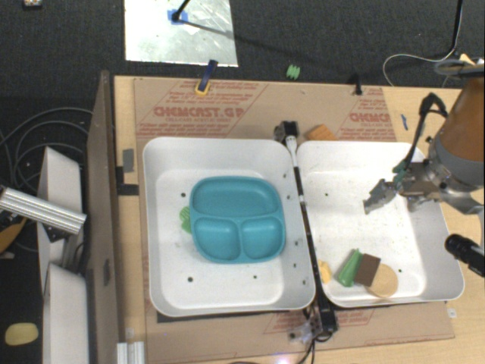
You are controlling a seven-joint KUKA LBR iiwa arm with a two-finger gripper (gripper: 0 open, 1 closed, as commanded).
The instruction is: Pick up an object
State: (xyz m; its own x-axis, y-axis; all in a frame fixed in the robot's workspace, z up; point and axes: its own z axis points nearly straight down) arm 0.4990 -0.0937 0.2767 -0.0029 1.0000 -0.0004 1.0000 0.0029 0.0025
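White plastic forms two shallow bins side by side on the desk. The left bin (163, 203) holds one teal divided tray (236, 217) with three compartments and a small green piece (184, 218) at its left edge. The right bin (432, 241) holds four small objects near its near edge: a yellow bit (324, 271), a green stick (349, 268), a brown block (369, 269), and a tan disc (383, 280). The grey jaws (377, 196) hang above the right bin's middle; whether spread or pressed together, I cannot tell.
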